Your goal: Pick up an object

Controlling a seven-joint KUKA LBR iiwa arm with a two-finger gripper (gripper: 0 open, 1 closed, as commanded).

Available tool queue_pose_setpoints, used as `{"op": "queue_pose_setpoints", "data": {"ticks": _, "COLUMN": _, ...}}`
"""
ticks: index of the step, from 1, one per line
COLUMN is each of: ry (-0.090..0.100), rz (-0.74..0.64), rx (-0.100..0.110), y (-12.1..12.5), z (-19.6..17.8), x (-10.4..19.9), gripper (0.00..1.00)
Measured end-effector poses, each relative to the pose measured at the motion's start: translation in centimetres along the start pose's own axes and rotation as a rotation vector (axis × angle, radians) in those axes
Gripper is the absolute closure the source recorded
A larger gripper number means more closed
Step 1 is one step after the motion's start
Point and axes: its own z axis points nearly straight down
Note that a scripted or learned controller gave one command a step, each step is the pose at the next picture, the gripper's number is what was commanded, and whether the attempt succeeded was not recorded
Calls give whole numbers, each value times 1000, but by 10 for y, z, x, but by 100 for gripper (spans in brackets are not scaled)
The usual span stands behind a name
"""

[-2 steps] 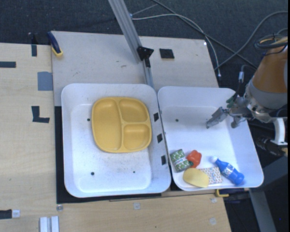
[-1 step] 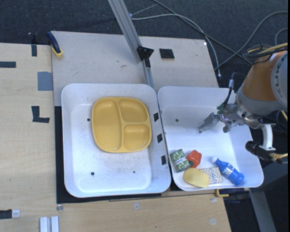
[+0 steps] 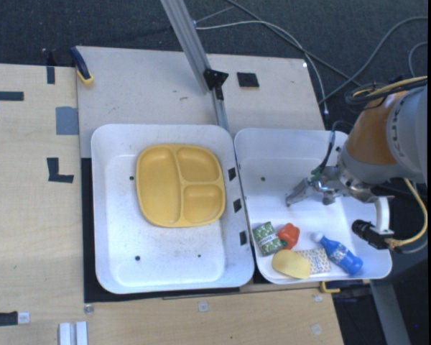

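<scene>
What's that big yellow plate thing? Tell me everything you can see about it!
The yellow tray is a divided plate that looks like smooth plastic, with rounded corners and three compartments: one long one on the left and two smaller ones on the right. It lies flat, right side up, turned slightly askew, in the upper middle of the left bin. Its compartments hold nothing, and it touches just the bin's floor.

Two white bins (image 3: pixel 108 192) sit side by side. One has a yellow plate (image 3: pixel 180 185) in it. The other has a blue bottle (image 3: pixel 340 254), a small green packet (image 3: pixel 266 238), an orange-red thing (image 3: pixel 290 234) and a pale yellow lump (image 3: pixel 292 265). The arm (image 3: pixel 388 139) is grey with an orange band.
</scene>
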Motion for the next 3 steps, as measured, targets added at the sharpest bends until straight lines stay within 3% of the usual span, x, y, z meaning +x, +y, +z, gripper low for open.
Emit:
{"op": "queue_pose_setpoints", "data": {"ticks": 1, "ry": -1, "rz": -1, "rx": -5, "y": 2, "z": -14, "x": 0, "gripper": 100}}
{"op": "queue_pose_setpoints", "data": {"ticks": 3, "ry": 1, "rz": -1, "rx": -4, "y": 12, "z": -137, "x": 0, "gripper": 100}}
